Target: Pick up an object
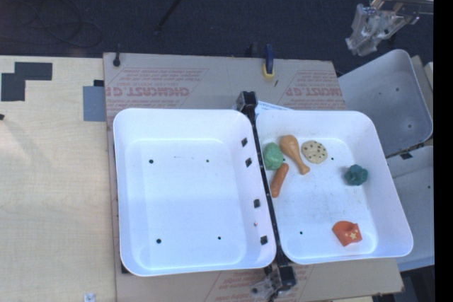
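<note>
Gripper (pixel 368 32) above right bin (pixel 382 145) (well apart)

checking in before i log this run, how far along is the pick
Nothing looks done yet. The tool is up at the top right, off the bins, with nothing visibly in it. All the items lie in the right bin: chicken leg, cookie, carrot, green lump, teal piece, orange-red piece. Left to do: reach in, grasp one and lift it.

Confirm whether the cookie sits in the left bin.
No, the cookie lies in the right bin, beside the chicken drumstick.
</note>
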`<move>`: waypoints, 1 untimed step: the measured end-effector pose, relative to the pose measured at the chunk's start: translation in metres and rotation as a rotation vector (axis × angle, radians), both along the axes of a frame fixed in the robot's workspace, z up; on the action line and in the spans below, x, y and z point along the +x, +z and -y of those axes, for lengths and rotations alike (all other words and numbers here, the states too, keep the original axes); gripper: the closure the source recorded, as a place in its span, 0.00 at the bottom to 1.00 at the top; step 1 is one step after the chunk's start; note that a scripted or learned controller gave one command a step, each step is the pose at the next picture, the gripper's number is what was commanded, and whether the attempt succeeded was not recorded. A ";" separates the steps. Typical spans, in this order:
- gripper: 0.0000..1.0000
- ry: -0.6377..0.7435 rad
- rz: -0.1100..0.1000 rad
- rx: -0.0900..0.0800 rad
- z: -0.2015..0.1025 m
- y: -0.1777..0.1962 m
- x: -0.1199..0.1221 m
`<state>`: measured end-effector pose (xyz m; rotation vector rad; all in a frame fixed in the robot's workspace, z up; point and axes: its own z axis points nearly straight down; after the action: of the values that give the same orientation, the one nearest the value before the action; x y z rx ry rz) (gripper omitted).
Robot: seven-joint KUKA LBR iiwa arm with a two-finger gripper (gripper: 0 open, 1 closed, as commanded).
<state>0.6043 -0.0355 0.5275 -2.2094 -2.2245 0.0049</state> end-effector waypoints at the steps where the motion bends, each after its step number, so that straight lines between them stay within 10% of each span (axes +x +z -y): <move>1: 1.00 0.005 0.003 0.000 -0.097 0.011 -0.035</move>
<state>0.5698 0.0615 0.5382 -2.2051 -2.2310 0.0018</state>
